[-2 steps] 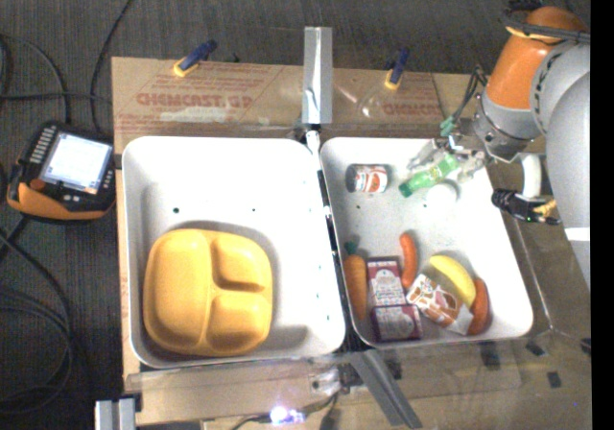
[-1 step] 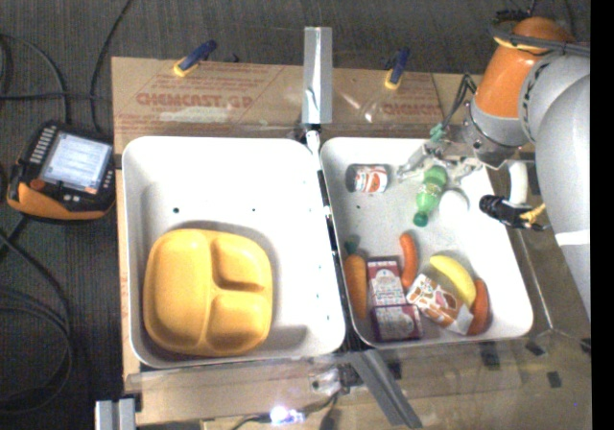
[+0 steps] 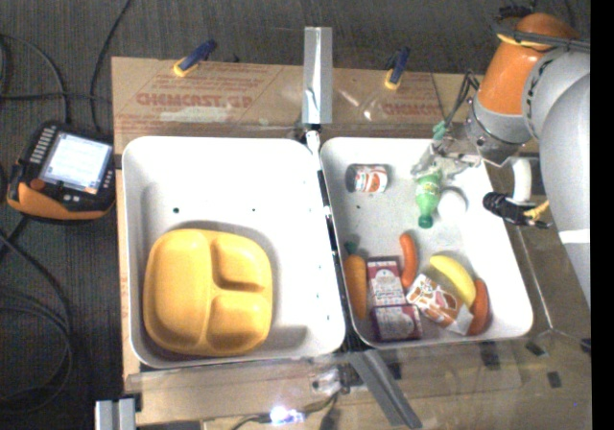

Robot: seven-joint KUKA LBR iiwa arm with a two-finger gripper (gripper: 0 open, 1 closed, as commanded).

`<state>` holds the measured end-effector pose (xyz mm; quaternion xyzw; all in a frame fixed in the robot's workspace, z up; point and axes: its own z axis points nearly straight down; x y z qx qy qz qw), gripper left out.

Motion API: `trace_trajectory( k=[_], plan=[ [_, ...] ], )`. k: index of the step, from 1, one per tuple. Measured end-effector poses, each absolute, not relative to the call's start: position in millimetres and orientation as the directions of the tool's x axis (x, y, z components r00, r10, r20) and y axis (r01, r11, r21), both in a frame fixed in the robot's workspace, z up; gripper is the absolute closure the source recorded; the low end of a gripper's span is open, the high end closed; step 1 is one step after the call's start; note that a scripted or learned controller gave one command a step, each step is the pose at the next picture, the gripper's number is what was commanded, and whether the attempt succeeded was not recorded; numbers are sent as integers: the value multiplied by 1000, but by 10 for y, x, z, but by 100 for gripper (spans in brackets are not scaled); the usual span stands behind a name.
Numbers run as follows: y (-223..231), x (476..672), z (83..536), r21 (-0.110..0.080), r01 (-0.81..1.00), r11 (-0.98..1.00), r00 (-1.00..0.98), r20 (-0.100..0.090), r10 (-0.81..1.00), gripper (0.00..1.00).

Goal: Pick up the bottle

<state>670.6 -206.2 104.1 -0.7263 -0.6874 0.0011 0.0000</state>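
Observation:
A small green bottle [image 3: 428, 194] with an orange cap lies in the right bin [image 3: 518, 322], in its far half, cap pointing toward the front. My gripper [image 3: 438, 165] hangs right over the bottle's far end, at the bin's back right, and hides part of it. From this angle I cannot make out whether anything is gripped.
Near the bottle are a small can [image 3: 369, 179] to its left and a white round lid [image 3: 453, 200] to its right. The front of the right bin holds sausages, a carrot, a box [image 3: 385, 294], a banana [image 3: 451, 274] and a snack pack. A yellow divided tray [image 3: 208, 291] sits in the left bin.

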Motion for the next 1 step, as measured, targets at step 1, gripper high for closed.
trace_trajectory(
  k=[1],
  plan=[
    [-1619,6281,2419,-1,974,-228,228,-1,974,100]
  ],
)
